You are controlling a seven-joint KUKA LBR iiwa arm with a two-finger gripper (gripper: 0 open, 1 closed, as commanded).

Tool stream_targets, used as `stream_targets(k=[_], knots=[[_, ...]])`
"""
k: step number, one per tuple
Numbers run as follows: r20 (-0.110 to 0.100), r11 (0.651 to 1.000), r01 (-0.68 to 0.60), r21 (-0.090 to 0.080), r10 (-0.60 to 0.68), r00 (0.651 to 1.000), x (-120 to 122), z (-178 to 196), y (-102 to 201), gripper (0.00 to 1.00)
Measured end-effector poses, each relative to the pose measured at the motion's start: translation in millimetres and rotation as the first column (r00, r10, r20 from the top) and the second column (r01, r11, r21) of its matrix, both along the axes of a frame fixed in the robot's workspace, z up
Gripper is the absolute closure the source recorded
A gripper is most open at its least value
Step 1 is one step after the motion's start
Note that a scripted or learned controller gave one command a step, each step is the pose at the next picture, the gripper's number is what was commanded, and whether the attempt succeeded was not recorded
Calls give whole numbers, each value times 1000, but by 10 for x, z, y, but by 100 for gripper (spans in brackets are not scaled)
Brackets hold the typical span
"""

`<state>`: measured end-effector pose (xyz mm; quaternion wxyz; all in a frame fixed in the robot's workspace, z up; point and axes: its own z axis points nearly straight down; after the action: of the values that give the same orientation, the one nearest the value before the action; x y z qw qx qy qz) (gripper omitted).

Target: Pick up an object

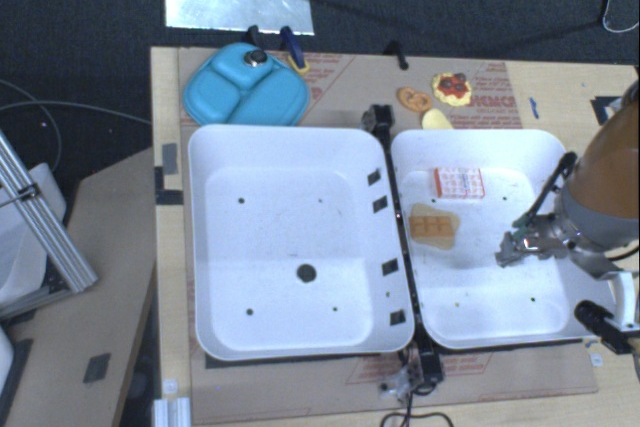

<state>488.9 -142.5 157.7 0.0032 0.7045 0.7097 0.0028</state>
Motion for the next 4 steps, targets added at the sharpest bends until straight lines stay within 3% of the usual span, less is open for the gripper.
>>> stream_targets(k=[1,2,3,4], knots=[[-1,1000,7,1,-7,1000,1,-728,-238,100],[-1,1000,2,1,-2,1000,462,-695,-644,100],[11,1000,7,-9,-6,1000,158,-680,-357,100],[8,1000,5,1,-5,1000,33,-683,-633,100]])
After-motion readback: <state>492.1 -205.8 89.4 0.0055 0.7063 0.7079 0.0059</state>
